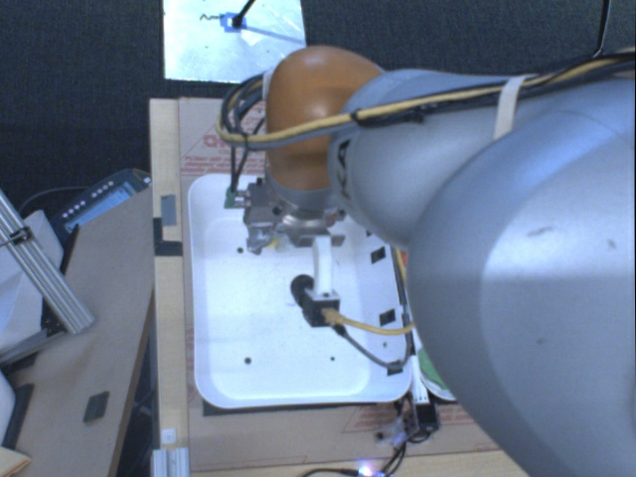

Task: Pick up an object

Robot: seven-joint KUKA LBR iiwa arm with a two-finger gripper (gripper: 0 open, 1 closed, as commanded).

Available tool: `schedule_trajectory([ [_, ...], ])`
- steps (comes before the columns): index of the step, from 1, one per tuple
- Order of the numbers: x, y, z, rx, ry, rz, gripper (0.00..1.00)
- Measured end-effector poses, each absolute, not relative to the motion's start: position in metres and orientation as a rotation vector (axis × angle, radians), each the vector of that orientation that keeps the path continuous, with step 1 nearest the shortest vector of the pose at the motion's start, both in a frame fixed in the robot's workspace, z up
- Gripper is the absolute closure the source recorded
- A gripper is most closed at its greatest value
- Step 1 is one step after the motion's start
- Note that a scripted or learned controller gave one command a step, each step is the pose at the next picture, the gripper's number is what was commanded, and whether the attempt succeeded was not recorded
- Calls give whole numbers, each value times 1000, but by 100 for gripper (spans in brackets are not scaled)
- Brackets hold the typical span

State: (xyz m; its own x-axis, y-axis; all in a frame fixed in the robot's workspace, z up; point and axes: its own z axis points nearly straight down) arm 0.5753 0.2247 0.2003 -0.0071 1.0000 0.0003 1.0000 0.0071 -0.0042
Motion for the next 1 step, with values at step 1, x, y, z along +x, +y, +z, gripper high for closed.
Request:
schedule_trajectory([
  [1, 634, 230, 398, -2222, -2236, -31, 100],
])
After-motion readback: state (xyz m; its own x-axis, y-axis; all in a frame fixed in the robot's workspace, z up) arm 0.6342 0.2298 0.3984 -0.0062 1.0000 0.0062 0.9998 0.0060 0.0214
